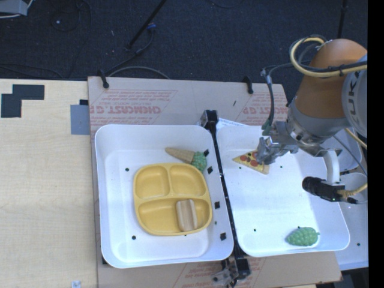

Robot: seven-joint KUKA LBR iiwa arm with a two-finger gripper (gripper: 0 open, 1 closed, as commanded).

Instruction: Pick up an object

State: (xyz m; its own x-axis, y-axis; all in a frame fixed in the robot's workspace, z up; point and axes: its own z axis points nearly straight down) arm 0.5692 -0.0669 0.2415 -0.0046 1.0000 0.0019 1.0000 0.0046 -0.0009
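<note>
Pizza slice (252, 161) lies touching the claw (264, 153).

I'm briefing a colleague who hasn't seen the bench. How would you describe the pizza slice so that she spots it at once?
Find the right-hand white bin, the one the arm reaches into. Near its upper left corner, beside the gripper, lies the toy pizza slice. It is a flat yellow wedge with red dots, unlike the bumpy green lump at the bin's lower right.
</note>
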